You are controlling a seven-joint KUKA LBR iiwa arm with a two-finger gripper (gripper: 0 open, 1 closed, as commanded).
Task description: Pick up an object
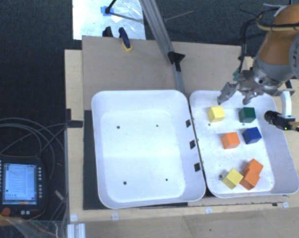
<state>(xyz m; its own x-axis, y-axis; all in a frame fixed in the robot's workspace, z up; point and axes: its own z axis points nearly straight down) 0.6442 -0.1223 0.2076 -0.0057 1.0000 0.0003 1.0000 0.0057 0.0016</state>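
Tan bench, two white bins; grey arm's two-finger gripper point(236, 96) spread open, gripping nothing, above right bin point(283, 152) far edge. Small yellow cube point(216, 114) and green cube point(247, 115) just below it.

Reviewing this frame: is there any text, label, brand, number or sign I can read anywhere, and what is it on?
No text can be read in this frame.
Teach pendant on the floor at lower left: its lit screen shows rows of content, too small and blurred to read.
Coloured blocks, such as the yellow block and the green block: no markings visible.
White bins: only dark dots, no lettering.
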